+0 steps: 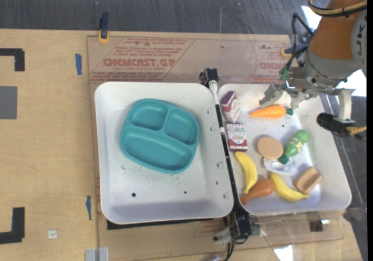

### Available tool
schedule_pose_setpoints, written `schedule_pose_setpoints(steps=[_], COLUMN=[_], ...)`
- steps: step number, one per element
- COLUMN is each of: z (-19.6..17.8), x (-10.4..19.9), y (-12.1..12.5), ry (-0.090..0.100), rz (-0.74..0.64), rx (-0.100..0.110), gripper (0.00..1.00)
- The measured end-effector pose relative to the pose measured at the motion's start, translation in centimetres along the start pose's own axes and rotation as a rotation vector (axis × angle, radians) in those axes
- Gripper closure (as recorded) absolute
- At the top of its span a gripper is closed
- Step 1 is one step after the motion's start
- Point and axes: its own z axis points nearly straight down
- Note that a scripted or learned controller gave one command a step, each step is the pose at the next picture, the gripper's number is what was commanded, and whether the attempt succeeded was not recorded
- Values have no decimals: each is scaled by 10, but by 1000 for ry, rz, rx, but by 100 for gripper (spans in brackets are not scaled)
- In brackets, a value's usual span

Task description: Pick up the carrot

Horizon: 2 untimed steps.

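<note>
Orange plastic carrot point(268, 112) lies flat, far end of right white bin point(341, 181) | gripper point(284, 95) spread wide just above it, straddling for grasp | not yet held

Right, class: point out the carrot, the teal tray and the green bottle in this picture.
carrot point(268, 112): camera view, middle of its orange body.
teal tray point(159, 135): camera view, ridge between its compartments.
green bottle point(294, 146): camera view, middle of its green body.
</note>
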Motion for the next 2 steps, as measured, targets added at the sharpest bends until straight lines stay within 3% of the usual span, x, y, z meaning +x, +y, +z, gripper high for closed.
schedule_pose_setpoints(steps=[1,2], z=[107,116], x=[-24,-54], y=[5,37], ry=[-2,4], rz=[146,506], rx=[-6,68], gripper=[0,0])
